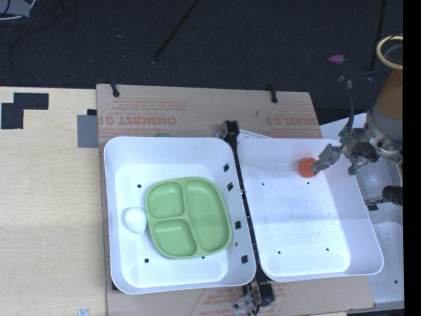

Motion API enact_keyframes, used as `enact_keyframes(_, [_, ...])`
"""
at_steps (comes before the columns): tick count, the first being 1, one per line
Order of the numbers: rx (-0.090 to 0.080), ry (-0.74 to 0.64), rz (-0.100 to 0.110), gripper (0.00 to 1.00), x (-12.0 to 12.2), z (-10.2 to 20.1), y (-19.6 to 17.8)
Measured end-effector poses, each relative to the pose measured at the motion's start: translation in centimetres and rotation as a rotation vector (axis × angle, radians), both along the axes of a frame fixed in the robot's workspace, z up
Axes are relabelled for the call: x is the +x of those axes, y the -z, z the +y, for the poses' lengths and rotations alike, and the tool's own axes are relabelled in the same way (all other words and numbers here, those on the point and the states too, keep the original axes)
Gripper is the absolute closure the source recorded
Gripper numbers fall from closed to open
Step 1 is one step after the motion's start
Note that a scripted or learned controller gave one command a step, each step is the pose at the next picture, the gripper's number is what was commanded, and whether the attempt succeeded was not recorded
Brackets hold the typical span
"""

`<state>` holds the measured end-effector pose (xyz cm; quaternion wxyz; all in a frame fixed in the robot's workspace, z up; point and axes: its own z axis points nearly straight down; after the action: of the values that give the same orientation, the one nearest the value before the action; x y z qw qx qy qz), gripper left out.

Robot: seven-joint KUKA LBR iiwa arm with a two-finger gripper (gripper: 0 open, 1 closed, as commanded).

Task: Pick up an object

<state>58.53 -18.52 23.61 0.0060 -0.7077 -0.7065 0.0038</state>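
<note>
A small red-orange round object (306, 168) lies in the right bin (309, 242) near its far right corner. My gripper (342, 162) hangs over the right rim of that bin, open, its fingers spread apart. One fingertip (325, 159) sits right beside the red object, touching or almost touching its right side. Nothing is between the fingers. In the left bin (125, 176) a green three-compartment plate (188, 216) lies flat, and a white egg-shaped object (135, 220) rests against its left edge.
The two bins meet at a black-clipped divider (240, 203). They rest on a cardboard sheet (197, 114). The arm's grey and orange wrist (389, 110) stands at the right edge. A light wooden bench top (46, 209) spreads to the left.
</note>
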Motion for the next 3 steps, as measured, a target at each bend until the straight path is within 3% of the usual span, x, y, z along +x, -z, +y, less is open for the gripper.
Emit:
enact_keyframes(1, [-0.002, -0.002, -0.011, 0.00, 0.2, 0.0, -0.7])
enact_keyframes(3, [-0.001, -0.004, -0.007, 0.00, 1.6, -0.1, 9.8])
